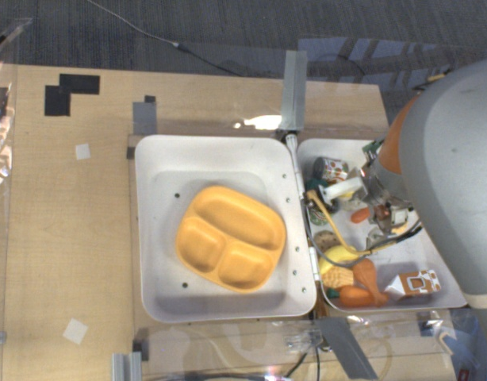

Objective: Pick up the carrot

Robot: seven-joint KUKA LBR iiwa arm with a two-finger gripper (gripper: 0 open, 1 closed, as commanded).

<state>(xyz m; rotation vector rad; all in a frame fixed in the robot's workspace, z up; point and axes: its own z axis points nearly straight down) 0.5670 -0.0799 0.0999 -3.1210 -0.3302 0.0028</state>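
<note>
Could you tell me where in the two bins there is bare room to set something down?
The left bin has bare floor all round the yellow divided plate, widest along its left wall and near edge. The right bin is crowded: the carrot, a can and other small items fill it beneath the gripper, leaving thin gaps.

Fixed above the bench (61,236), looking down at a slant on both white bins (148,236) side by side; arm (454,189) entering from the right, near the lens.

tray (230,237) in left bin (156,292); carrot (366,278) in right bin (446,280).
</note>
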